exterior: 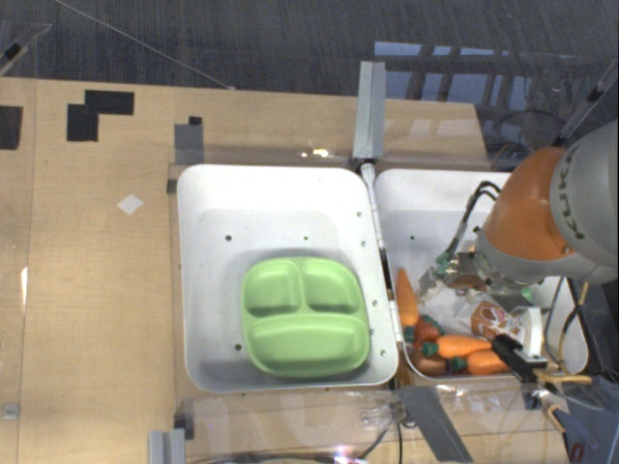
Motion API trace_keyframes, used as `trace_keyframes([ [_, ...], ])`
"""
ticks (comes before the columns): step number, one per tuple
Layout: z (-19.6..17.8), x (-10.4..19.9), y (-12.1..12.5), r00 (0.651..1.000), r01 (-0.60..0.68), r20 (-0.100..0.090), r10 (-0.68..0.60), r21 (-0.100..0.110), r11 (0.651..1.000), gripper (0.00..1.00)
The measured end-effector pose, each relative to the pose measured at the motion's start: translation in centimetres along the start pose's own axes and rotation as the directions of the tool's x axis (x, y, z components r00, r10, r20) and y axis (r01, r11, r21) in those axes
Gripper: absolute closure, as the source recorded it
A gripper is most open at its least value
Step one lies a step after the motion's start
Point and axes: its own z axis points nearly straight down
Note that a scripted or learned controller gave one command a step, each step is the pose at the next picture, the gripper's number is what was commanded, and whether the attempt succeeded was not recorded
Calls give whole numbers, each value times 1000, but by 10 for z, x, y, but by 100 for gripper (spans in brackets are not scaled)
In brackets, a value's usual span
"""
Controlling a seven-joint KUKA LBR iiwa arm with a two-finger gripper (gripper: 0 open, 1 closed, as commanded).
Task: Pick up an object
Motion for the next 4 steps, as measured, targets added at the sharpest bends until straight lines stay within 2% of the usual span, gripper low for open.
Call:
trace_keyframes([
  [1,-85,27,-17,1000,-19,0,19,-2,1000,0],
  [2,-39,-5,21,999,54,1,-54,0,999,0],
  [3,9,2,22,976,217,4,-216,-13,976,0],
  [4,-44,-80,13,966,259,3,-259,-3,966,0],
])
